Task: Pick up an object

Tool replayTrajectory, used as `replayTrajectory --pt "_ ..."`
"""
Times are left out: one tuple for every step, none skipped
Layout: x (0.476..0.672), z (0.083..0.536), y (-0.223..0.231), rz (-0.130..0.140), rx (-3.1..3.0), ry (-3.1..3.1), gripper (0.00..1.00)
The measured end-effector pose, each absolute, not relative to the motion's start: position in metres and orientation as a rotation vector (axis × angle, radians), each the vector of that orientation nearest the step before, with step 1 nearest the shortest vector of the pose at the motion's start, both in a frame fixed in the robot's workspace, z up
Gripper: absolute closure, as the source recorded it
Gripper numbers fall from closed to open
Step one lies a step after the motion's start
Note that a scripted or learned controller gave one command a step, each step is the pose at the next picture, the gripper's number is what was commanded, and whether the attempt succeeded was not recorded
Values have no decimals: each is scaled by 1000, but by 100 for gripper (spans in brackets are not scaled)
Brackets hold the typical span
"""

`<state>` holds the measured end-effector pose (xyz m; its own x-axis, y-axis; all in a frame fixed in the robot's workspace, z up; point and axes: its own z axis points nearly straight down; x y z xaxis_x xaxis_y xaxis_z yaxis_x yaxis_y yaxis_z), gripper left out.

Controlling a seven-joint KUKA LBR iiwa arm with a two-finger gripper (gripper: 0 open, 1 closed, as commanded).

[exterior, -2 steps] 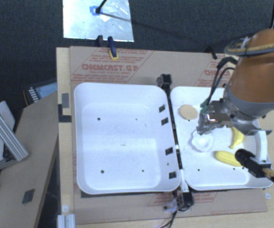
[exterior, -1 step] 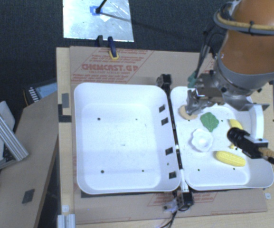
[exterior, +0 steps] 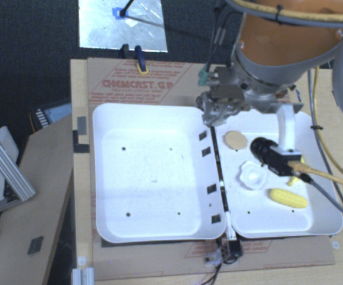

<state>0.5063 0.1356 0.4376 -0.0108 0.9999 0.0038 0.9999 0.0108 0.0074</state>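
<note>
**Arm pose.** The arm point(exterior: 290, 22) enters from the right side of the camera view and leans over the far part of the bench. Its orange band fills the upper right corner, with the grey wrist below it. The wrist points down and to the left.

**Gripper.** The gripper point(exterior: 216, 116) sits low over the far left corner of the right bin point(exterior: 266, 221), close to the divide between the two bins. Whether it is open or closed cannot be determined from this view. Nothing is visible in its grasp.

**Objects.** Three items lie in the right bin:
- A flat, round tan disc point(exterior: 236, 139), just beside the gripper on its near right and apart from it.
- A small white cup point(exterior: 252, 176), nearer the camera than the disc.
- A yellow corn cob point(exterior: 288, 198), lying flat just to the near right of the cup.

**Surroundings.** The left bin point(exterior: 153, 159) stands beside the right bin. Both rest on a cardboard sheet point(exterior: 138, 83) with red lettering.
</note>
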Motion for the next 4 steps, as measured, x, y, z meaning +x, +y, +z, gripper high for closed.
replayTrajectory --pt "485 300 148 -12 2223 2227 100" --pt "487 291 65 -1 2228 2212 100" --pt "487 294 85 2 2215 2227 100" --pt "487 368 119 10 2212 2227 100"
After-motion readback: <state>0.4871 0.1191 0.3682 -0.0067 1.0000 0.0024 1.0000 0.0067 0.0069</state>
